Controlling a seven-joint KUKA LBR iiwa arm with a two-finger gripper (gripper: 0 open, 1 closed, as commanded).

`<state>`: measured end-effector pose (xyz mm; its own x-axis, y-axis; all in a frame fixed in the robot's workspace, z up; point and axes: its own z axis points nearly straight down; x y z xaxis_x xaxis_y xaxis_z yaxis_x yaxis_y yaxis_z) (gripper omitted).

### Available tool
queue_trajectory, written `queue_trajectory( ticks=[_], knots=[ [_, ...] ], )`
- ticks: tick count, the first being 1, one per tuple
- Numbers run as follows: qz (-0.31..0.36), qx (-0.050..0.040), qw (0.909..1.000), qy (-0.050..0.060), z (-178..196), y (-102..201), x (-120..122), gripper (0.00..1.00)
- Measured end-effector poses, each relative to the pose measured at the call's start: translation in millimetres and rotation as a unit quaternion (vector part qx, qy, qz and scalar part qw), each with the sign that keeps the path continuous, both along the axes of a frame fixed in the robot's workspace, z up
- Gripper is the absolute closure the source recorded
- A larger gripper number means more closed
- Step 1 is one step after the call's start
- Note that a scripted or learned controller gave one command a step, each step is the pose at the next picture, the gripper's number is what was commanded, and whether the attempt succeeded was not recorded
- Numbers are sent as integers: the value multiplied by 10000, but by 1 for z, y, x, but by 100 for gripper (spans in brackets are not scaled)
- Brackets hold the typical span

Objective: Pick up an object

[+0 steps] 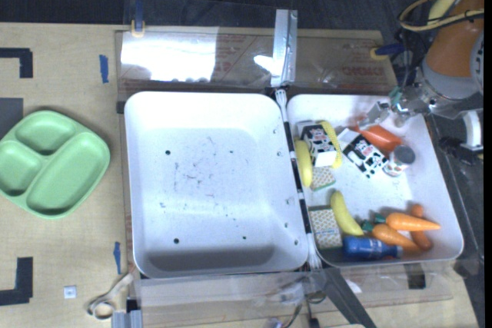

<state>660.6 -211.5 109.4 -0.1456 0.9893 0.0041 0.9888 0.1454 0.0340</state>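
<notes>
Blue bottle (367,247) front, well apart from gripper (400,105)

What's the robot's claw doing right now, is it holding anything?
Gripper: above the right bin's back corner; open or closed cannot be told, and nothing is seen held.

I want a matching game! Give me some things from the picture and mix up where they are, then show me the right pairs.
Things:
1. Green divided plastic plate
2. Blue plastic bottle
3. Two orange toy carrots
4. Robot's gripper

Places:
A. Over the right bin's far right corner
B. On the wooden bench, left of both bins
C. Right bin, near right corner
D. Lying along the right bin's near edge

Pairs: 1-B, 2-D, 3-C, 4-A
</notes>
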Motion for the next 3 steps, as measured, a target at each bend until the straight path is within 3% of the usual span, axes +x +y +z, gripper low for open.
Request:
queue_trajectory(
  ticks=[1,2,3],
  knots=[
    [-678,-36,9976,152,73,1,-26,0],
    [-482,-40,9987,141,-23,39,-17,0],
    [-456,-38,9988,149,27,59,-12,0]
  ],
)
